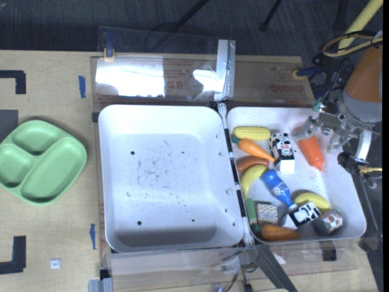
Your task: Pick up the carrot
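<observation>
Near edge of right bin (358,227): one carrot (279,232) lying flat against the front wall, beside a small patterned packet (265,212). Just behind: black-and-white cow-print toy (304,213), grey can (329,223), yellow banana (311,199). Mid-bin: blue bottle (279,187), white cap, label unreadable; second banana (252,176). Further back: second cow-print block (282,146), two more orange carrot-like pieces (255,149) (312,152), third yellow piece (251,133). Left bin (115,163) alongside. Green divided plate (40,161) far left, three sections. Faint red print on cardboard (267,78) behind, illegible. Gripper (331,126) at back right of right bin, near the orange piece; cannot tell whether fingers apart or together
</observation>
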Available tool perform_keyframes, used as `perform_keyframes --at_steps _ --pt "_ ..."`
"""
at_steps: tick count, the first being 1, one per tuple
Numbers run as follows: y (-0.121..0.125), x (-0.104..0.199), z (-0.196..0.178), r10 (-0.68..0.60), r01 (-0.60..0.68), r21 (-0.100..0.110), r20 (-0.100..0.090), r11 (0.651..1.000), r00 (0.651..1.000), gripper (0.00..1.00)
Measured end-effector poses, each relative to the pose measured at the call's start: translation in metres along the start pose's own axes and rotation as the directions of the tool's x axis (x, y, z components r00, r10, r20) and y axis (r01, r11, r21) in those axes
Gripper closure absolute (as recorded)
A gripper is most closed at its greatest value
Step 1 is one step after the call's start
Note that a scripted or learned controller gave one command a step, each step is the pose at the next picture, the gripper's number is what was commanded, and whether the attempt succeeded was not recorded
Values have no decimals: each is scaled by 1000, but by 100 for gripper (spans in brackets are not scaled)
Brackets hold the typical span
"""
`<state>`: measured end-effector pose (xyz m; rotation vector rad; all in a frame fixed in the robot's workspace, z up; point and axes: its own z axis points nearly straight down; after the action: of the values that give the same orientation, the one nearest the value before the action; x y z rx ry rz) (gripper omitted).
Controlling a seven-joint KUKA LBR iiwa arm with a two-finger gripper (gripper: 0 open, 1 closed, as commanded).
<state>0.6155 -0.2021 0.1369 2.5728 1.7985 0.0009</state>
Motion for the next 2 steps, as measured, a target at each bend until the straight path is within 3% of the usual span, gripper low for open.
perform_keyframes --at_steps 1,2 --pt "1 -8 -4 11 -11 -1 0 1000 1000 0" --pt "-12 -9 -2 20 -20 6 -1 1000 1000 0"
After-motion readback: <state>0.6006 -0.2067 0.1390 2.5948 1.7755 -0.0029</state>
